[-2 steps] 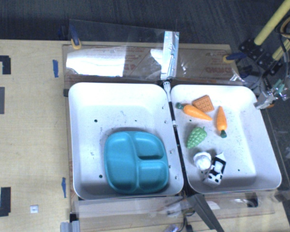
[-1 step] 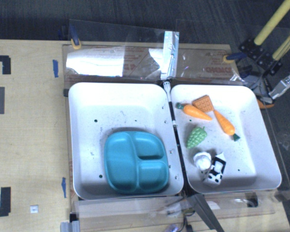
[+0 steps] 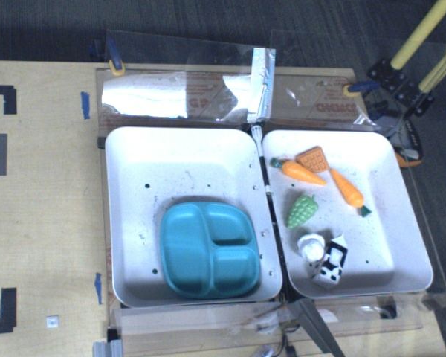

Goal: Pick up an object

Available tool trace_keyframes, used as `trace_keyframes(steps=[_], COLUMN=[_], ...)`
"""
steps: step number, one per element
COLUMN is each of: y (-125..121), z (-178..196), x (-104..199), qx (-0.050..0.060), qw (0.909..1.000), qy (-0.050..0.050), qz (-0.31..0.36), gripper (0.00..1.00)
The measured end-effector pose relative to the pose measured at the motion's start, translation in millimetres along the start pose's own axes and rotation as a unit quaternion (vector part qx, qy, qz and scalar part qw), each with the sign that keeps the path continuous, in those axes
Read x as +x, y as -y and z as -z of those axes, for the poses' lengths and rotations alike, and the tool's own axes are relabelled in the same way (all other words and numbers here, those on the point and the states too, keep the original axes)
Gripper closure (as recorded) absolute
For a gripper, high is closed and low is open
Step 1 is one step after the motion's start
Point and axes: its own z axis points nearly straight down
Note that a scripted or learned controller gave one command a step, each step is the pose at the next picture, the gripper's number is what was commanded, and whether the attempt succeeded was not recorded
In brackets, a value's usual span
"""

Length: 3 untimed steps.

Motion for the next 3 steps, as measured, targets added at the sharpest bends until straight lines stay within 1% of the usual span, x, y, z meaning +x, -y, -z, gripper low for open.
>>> trace_keyframes(steps=[1, 2, 3], y=[-13, -53, -17], z=[-139, -193, -208], x=[18, 58, 152], qx=[0.004, 0.004, 0.005], qw=[0.9996, 0.9967, 0.9844], qy=[-0.005, -0.005, -0.005], qz=[-0.028, -0.081, -0.176], gripper=[1.00, 1.00, 1.00])
